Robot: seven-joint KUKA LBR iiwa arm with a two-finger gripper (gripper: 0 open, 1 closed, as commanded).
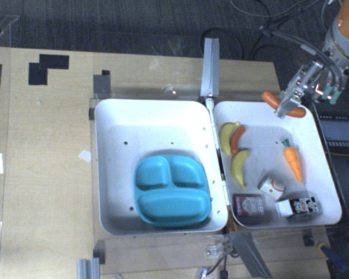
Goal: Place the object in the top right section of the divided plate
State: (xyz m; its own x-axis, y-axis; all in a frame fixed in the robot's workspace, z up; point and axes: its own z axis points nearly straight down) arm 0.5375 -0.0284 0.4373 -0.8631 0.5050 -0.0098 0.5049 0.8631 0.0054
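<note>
Camera view shows you the gripper [292,100] closed on an orange sausage [284,104] above the right bin [323,150]. You must bring it to the blue plate [172,189].

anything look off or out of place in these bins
One thing stands out: an orange sausage-like item lies on the far rim of the right bin, partly outside it, just under the gripper. The blue divided plate sits level in the left bin.
</note>
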